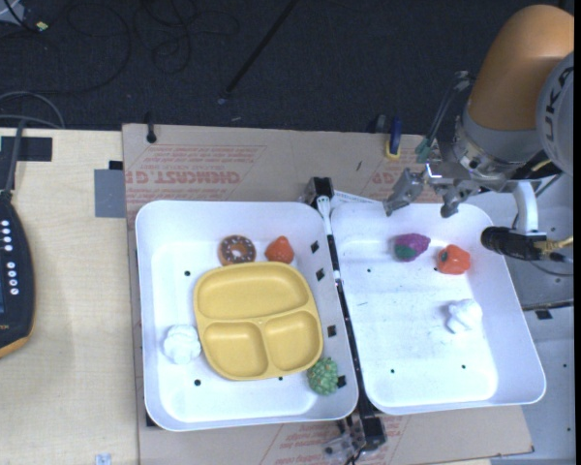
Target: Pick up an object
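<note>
My gripper [428, 196] hangs open above the far edge of the right bin [504, 381], with nothing between its two grey fingers. Just below it in that bin lies a purple and green toy [411, 246]. A red-orange toy pepper [454, 259] sits to the right of that, and a white toy [461, 315] lies nearer the front. The left bin [160, 260] holds a yellow divided tray [258, 319], a brown doughnut [237, 250], a small orange-red toy [280, 250], a white round toy [182, 344] and a green broccoli toy [323, 376].
The arm's orange band [523, 61] and grey wrist fill the upper right. A black clamp strip [326, 250] runs between the two bins. A black handheld pendant [0, 279] lies on the wooden bench at the far left. Cardboard lies under both bins.
</note>
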`<state>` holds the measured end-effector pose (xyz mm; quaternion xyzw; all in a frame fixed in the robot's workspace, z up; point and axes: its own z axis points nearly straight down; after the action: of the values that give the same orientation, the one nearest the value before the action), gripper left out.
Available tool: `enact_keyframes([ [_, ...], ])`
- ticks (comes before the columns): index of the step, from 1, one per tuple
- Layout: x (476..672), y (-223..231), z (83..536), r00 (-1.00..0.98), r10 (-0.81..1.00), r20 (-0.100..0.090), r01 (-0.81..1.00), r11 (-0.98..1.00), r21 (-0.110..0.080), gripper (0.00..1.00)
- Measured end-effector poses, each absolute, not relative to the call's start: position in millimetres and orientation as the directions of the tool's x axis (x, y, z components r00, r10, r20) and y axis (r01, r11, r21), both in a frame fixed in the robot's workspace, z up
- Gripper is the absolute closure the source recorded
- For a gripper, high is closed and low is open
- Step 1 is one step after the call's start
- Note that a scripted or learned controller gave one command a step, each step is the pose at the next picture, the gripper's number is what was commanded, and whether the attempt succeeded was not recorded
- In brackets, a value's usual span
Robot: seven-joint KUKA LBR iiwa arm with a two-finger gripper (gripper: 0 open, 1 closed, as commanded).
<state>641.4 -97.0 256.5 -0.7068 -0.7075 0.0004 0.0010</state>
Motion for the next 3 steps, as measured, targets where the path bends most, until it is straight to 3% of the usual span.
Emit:
enact_keyframes([
  [1,585.2,-42,266,-0.004,1.0,0.003,1.0,0.004,-0.005,0.0],
  [2,587.2,-46,275,0.0,1.0,0.002,1.0,0.0,-0.004,1.0],
  [3,521.8,43,327,-0.009,1.0,0.005,1.0,0.009,0.0,1.0],
])
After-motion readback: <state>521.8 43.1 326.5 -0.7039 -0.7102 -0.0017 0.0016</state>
